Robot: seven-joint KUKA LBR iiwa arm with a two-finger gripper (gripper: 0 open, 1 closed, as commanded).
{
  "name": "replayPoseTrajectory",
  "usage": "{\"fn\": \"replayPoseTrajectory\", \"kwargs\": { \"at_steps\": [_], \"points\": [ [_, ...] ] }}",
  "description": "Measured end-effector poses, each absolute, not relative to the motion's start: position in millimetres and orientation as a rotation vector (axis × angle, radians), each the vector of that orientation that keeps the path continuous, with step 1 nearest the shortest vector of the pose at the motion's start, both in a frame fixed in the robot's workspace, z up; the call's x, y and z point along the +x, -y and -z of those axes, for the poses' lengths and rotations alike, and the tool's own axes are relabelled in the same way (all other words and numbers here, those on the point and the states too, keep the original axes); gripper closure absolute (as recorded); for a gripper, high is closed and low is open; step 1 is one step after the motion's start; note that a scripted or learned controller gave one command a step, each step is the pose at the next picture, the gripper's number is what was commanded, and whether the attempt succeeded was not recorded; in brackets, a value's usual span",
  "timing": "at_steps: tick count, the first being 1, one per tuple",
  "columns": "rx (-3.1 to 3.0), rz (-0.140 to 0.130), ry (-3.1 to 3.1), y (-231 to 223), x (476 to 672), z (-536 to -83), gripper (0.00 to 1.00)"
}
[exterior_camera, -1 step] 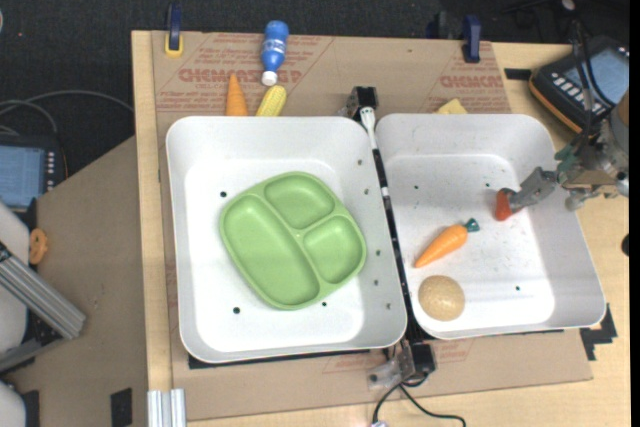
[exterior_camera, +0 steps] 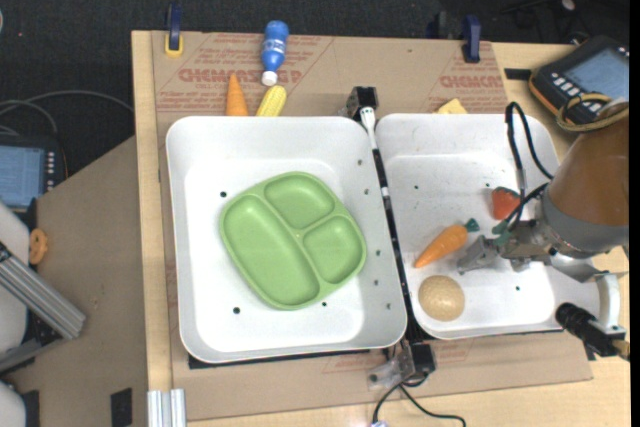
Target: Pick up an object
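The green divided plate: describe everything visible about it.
The green divided plate is a pale green, plastic-looking dish with rounded corners and three compartments: one long section along its left side and two smaller ones on the right. It lies flat and right side up, turned at an angle, near the middle of the left white bin. Nothing sits in it or touches it apart from the bin floor.

Print on my bench's cardboard

I read red lettering, roughly "CHEMGLASS", on the cardboard sheet [exterior_camera: 330, 50] beyond both bins, once far left and once far right; the smaller lines under it are too blurred.
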State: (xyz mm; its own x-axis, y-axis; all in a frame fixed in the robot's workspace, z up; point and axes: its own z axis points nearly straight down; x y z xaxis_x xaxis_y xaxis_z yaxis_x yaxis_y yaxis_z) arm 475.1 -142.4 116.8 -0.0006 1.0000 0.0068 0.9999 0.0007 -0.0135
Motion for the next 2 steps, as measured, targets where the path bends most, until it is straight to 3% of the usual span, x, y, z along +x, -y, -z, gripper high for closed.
{"fn": "replayPoseTrajectory", "kwargs": {
  "at_steps": [1, 2],
  "points": [
    [-2.217, 0.010, 2.236, 101.4, 578.7, -84.2, 0.00],
    [-2.229, -0.002, 2.217, 153.3, 531.6, -135.8, 0.00]
  ]
}}
